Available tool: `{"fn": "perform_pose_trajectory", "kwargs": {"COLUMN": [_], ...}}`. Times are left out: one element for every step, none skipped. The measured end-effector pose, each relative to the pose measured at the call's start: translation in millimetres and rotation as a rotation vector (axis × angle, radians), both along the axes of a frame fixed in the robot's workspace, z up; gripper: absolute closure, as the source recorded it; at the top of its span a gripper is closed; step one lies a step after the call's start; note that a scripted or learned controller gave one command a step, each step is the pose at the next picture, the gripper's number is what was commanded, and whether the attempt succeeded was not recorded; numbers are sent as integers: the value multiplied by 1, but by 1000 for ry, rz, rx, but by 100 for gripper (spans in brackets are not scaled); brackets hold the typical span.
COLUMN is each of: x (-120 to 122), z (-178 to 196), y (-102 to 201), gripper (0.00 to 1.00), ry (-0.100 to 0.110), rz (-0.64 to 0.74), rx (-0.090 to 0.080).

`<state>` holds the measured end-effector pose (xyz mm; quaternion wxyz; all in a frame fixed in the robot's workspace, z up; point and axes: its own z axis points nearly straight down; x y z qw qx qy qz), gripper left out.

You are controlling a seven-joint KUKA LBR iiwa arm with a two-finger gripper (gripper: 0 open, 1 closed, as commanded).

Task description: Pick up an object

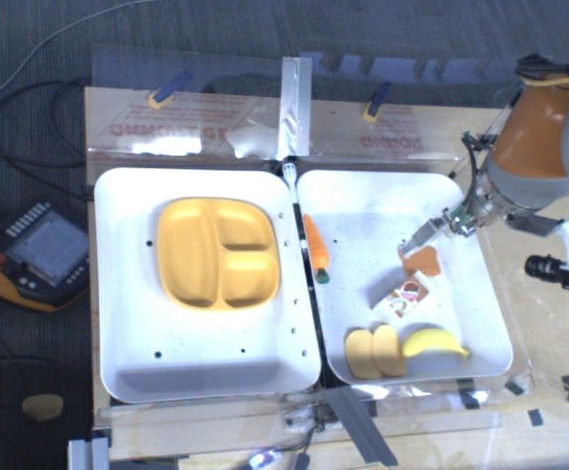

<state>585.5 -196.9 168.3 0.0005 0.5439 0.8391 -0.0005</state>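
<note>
Orange block (422,260) lies in the right bin (357,209), just below our gripper (416,240); we cannot tell how the fingers stand. We judge a descent could nudge it against the neighbouring small carton (404,300).

— Set where?
— High above the bench (118,106), fixed, looking down at a slant — far edge up top, near edge at the bottom.

— Facing what?
— Both white bins side by side: left bin (118,292) and right bin (490,302), divider running roughly up the middle.

— How near?
— Fairly far back; takes in dark carpet (29,57) beyond the bench and a handheld pendant (34,258) on the floor at left.

— And the arm?
— Enters from the right edge — orange band (537,135) cropped there.

— Any tilt?
— Possibly turned a touch off square; hard to judge.
</note>
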Motion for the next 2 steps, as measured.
{"fn": "perform_pose_trajectory", "kwargs": {"x": [7,9], "z": [-77,-67], "y": [-16,-16], "gripper": [0,100], "ry": [-13,-20], "rz": [79,79], "rx": [-1,-5]}}
